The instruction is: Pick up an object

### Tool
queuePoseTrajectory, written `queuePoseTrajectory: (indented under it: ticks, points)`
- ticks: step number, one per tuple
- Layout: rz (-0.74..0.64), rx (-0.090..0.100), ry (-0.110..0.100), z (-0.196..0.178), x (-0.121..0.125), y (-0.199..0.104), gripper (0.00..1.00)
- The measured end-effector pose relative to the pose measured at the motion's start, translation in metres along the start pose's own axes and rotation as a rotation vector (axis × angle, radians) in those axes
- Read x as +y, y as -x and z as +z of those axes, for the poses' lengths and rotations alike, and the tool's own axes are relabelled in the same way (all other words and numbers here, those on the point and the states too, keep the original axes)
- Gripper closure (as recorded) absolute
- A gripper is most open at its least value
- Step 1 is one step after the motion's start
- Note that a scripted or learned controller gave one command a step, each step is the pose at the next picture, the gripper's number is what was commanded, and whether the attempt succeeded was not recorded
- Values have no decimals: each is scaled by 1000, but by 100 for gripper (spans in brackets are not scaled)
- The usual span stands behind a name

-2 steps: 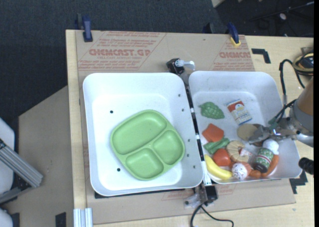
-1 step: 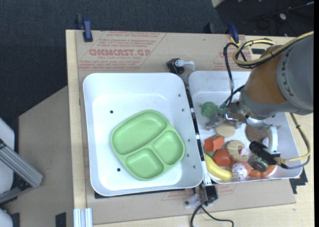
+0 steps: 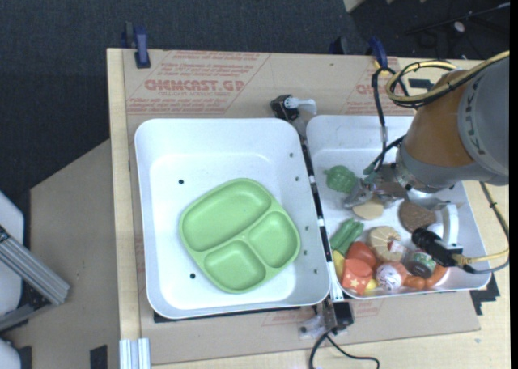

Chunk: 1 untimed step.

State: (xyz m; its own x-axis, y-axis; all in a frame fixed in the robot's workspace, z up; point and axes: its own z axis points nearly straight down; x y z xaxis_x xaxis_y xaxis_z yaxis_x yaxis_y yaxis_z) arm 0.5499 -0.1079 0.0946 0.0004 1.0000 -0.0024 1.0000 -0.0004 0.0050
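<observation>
The arm [image 3: 453, 129] reaches in from the right and bends down over the right bin [image 3: 348, 134], its orange band sitting just above the wrist. Its hand [image 3: 368, 191] is low inside that bin, at the left side of the pile of toy food, with metal parts showing just beside a pale, flat piece [image 3: 368, 211]. From here I cannot tell whether the hand is open or closed, or whether it has anything in it.

The right bin holds a heap of small food toys. A dark green leafy piece [image 3: 340, 177] lies near the far left of the heap, just left of the hand. Nearer, a green pepper [image 3: 346, 235] lies at a slant along the bin's left wall. Next to it sit a red tomato [image 3: 359, 254], an orange piece [image 3: 354, 278] at the near edge, a tan bread-like piece [image 3: 385, 241] and a white round piece with pink marks [image 3: 389, 277]. A brown round thing [image 3: 416, 217] lies to the right, partly under the arm.

The left bin [image 3: 162, 157] holds a light green divided plate [image 3: 239, 234], turned at a slant, with three hollows. Both bins rest side by side on the brown surface [image 3: 202, 84]. A yellow cable [image 3: 405, 80] loops beside the arm at the far right.
</observation>
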Motion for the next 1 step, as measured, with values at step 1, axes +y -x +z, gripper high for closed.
queuePoseTrajectory:
  ticks: [1]
  points:
    - [-10,4,8,-97,45,-74,100]
